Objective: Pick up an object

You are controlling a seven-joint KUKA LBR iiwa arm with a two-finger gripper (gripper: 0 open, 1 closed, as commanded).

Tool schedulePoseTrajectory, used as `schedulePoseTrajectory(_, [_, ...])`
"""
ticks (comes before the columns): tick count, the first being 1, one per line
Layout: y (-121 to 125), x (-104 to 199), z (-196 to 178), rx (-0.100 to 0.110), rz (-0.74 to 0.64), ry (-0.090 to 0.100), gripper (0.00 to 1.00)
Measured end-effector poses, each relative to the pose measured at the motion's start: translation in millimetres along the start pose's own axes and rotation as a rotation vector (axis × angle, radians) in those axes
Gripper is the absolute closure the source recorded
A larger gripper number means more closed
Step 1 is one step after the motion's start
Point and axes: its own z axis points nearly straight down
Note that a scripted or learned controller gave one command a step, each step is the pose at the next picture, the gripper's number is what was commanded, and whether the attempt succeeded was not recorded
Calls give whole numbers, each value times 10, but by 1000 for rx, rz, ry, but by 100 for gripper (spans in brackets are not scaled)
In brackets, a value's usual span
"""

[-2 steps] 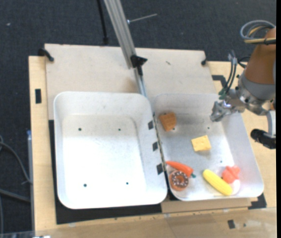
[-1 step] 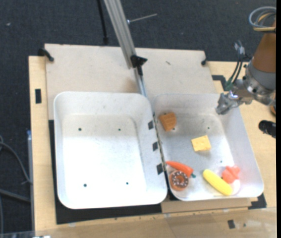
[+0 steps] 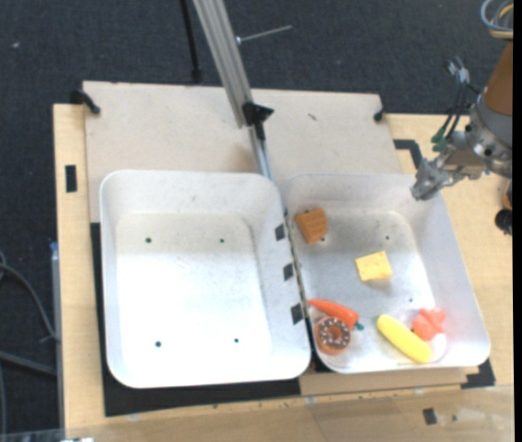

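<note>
Even overhead light, soft shadows, slight blur, low res.

- The two bins, the left bin [image 3: 196, 274] and the right bin [image 3: 449, 265], look like smooth white plastic with a soft shine, dotted with small dark specks.
- The bench [image 3: 76, 247] looks like pale wood, flat and matt.
- The floor [image 3: 21, 44] looks like dark, rough carpet.
- The slanted rail [image 3: 222, 44] looks like silver metal with grooves.
- The gripper [image 3: 423, 190] looks like grey metal.
- The banana [image 3: 403, 338] looks like shiny yellow plastic (a toy, it seems).
- The yellow block [image 3: 374, 267] and the brown block [image 3: 312, 226] look matt and a bit spongy.
</note>
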Motion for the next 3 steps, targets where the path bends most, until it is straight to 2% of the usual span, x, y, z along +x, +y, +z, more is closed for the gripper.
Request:
schedulePoseTrajectory(1, [196,523,45,3,4,1,100])
schedulePoseTrajectory(2, [205,1045,162,6,2,1,100])
schedulePoseTrajectory(3, [316,1564,290,7,1,2,100])
